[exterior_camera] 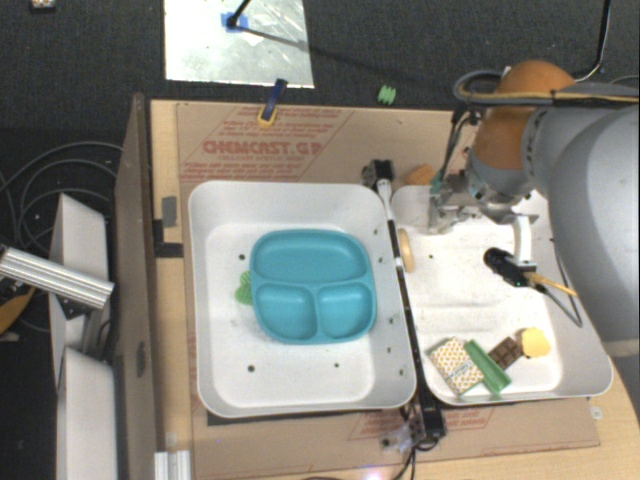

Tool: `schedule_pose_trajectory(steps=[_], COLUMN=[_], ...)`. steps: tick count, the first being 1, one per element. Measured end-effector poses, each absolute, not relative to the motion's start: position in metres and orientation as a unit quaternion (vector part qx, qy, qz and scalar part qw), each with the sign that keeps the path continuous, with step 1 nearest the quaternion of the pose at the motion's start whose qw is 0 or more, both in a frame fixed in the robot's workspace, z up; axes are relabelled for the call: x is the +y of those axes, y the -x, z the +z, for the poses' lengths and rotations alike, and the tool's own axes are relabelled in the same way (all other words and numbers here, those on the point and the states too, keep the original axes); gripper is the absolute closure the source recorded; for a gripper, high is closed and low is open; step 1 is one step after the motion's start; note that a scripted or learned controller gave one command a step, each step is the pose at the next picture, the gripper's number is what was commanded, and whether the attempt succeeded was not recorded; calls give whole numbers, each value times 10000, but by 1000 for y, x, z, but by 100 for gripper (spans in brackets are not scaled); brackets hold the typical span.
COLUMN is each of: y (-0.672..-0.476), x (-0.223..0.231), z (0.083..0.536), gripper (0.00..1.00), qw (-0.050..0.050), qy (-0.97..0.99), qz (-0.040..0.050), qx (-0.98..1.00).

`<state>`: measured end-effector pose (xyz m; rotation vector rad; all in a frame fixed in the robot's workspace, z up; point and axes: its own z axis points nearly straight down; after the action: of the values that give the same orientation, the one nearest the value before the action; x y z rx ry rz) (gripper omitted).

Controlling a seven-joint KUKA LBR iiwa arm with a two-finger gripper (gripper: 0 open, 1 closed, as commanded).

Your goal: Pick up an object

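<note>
- Gripper [447, 213] sits over the 11 o'clock part of the right bin [470, 303], wrist pointing down at the floor. Open or closed: cannot tell from this angle, and nothing is visibly held.
- Nearest candidates:
  - The orange piece [420, 175] is at the bin's 11 o'clock corner. It is partly hidden, so its axis is unreadable.
  - The tan piece [405, 250] is at 9 o'clock, lying against the wall shared with the left bin [222, 368]. Its long axis runs 12–6, parallel to that wall, which probably leaves little room on that side.
- The other items are bunched at the bin's 6 o'clock end:
  - The checkered packet [453, 365] is touching the green bar [487, 368], whose long axis runs roughly 11–5.
  - The brown block [507, 351] is angled about 8–2.
  - The yellow piece [535, 342] is at the brown block's 2 o'clock end.
- Judgement: the descent is aimed at the upper items, not the cluster.
- The blue divided tray [312, 286] lies flat at the centre of the left bin, and is likely too broad to be the pick.
</note>
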<state>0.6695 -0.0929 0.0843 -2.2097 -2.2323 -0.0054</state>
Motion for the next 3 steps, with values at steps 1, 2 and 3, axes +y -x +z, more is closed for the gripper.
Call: schedule_pose_trajectory(steps=[1,2,3], y=[-636,-622,-623], x=[-152,-86,-90], z=[193,80,85], gripper=[100,100,0], qw=[-61,5,-7], qy=[7082,7045,7062], qz=[-23,-5,-7], qx=[-7060,-7097,-7080])
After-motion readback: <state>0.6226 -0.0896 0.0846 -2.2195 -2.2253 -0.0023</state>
